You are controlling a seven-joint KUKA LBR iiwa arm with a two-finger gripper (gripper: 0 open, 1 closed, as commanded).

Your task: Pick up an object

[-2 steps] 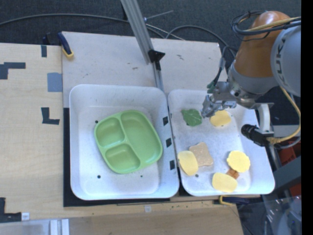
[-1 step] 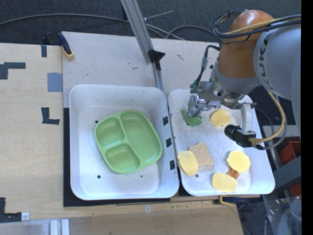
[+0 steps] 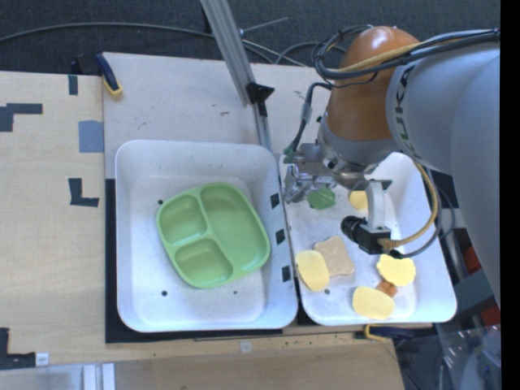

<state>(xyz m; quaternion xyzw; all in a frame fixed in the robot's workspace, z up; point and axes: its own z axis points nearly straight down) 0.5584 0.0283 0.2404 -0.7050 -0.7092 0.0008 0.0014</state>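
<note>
My gripper [image 3: 302, 187] hangs low over the far left part of the right bin [image 3: 422, 299], under the orange wrist band. A small green object [image 3: 322, 199] lies right beside its metal fingers, touching or nearly so. Nearer the front of that bin lie a tan bread slice [image 3: 335, 256], a yellow piece [image 3: 312, 270] at its left, another yellow piece [image 3: 373, 301] and a yellow piece with an orange bit [image 3: 396, 270]. One more yellow piece [image 3: 358, 199] peeks out by the arm.
A green divided plate [image 3: 213, 234] rests in the left bin [image 3: 138, 218]. A slanted metal pole [image 3: 231, 43] crosses above the bins' far edge. The big grey arm covers the right bin's far right side. A black cable fitting [image 3: 361, 234] hangs over the bin's middle.
</note>
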